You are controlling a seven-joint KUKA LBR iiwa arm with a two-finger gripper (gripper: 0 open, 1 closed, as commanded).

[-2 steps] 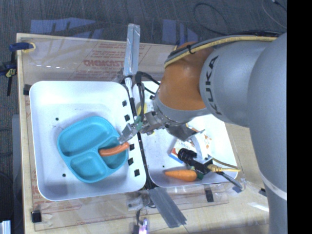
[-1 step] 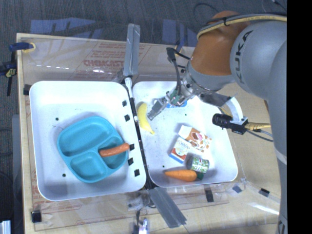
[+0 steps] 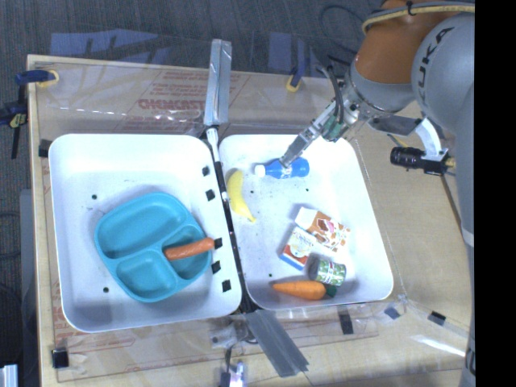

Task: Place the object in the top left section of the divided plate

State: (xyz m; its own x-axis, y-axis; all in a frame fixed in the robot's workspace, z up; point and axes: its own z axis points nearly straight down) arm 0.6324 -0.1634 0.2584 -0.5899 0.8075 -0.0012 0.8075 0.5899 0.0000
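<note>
A blue divided plate (image 3: 133, 226) lies in the left bin (image 3: 81, 176). An orange carrot (image 3: 189, 249) rests across the plate's right side, reaching over its rim. In the right bin (image 3: 355, 208), a small blue bottle with a white cap (image 3: 284, 168) lies near the back wall. My gripper (image 3: 290, 153) reaches down at a slant from the right, and its tip is at the top of the blue bottle. The tip hides where it meets the bottle, so contact is unclear.
The right bin also holds a yellow banana (image 3: 237, 193) by the divider, a printed snack box (image 3: 316, 235), a green can (image 3: 327, 272) and a second carrot (image 3: 299, 289) at the front. A grey bar (image 3: 218, 87) stands behind the bins.
</note>
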